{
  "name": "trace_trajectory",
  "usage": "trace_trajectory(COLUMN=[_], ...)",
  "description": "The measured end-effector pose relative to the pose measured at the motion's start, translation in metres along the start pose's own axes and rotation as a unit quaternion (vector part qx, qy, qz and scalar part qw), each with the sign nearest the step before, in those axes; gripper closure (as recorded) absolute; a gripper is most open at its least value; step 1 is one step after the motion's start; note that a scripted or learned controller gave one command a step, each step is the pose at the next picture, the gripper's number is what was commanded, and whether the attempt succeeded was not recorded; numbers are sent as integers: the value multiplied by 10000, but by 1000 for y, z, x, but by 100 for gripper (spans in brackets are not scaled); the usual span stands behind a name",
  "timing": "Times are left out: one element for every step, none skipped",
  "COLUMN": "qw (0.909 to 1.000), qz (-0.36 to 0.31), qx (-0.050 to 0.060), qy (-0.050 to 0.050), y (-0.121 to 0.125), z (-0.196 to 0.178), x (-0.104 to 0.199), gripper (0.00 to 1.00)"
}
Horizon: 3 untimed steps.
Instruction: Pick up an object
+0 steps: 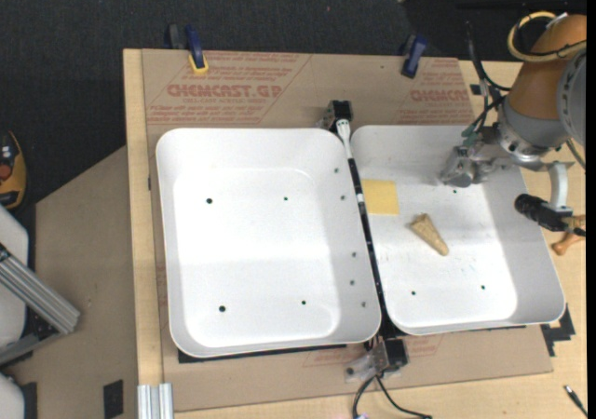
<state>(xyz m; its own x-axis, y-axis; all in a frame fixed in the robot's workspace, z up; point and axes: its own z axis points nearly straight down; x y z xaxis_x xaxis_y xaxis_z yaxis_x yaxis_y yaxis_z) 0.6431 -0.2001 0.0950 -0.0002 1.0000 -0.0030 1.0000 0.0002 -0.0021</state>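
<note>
A flat pale yellow square (380, 196) lies in the right bin (521, 301), close to its left wall. A small tan cone-shaped piece (430, 234) lies a little to its lower right, near the bin's middle. My gripper (460, 169) hangs over the back right part of the right bin, up and to the right of both objects. Nothing shows between its fingers.
The left bin (186, 315) sits beside the right one on a brown board (279, 87). Blue clamps (194, 47) (413, 56) hold the board's far edge. The grey arm with its orange band (548, 63) enters from the right.
</note>
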Motion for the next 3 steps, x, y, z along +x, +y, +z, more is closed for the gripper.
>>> trace_trajectory(qw=[10000,10000,10000], qz=[-7,-12,-41], qx=[-12,17,-60], qy=[20,35,21], y=[-53,-117,-61], z=[7,-41,-94], x=[56,110,165], gripper=[100,100,100])
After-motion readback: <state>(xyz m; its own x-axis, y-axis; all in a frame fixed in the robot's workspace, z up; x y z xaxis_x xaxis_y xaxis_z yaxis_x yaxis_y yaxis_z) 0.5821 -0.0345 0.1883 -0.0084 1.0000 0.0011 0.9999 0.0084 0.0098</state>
